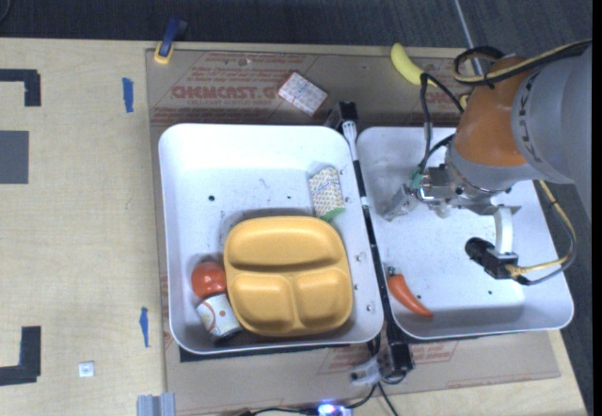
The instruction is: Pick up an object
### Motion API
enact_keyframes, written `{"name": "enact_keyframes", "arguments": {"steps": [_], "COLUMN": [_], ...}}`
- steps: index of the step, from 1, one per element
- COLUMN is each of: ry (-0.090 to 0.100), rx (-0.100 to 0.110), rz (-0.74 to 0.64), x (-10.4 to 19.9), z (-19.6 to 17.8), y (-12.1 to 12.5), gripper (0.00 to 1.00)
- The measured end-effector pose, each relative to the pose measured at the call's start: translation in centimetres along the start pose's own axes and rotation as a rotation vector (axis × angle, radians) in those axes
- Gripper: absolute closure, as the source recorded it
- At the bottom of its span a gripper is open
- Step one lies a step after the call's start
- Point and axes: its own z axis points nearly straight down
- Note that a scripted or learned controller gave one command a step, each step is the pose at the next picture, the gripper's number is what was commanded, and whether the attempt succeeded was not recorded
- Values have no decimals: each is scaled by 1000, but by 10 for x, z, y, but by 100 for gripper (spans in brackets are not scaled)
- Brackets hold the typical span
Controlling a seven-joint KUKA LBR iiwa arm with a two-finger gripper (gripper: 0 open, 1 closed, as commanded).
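Note:
My gripper [393, 206] hangs low over the upper left part of the right bin [536, 311], reaching leftward from the grey and orange wrist [489, 136]. An orange carrot-shaped toy [406, 295] lies in that bin's lower left corner, well below the gripper. In the left bin [188, 160] sits a big yellow divided tray [285, 271]. A red-orange ball [208, 279] and a small white and orange object [216, 314] lie at the tray's left. A patterned packet [325, 190] leans near that bin's right wall.
A yellow banana [406, 64] and a small patterned card [303, 92] lie on the cardboard behind the bins. A blue clip [169, 40] sits at the cardboard's back left corner. A black cable end [493, 257] dangles from the arm over the right bin.

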Motion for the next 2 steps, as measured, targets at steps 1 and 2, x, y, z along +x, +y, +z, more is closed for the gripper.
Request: {"name": "enact_keyframes", "arguments": {"steps": [1,2], "ry": [0,1], "rx": [3,4], "rz": [2,3], "x": [-61,-31], "z": [1,0], "y": [35,-39], "gripper": [0,0]}}
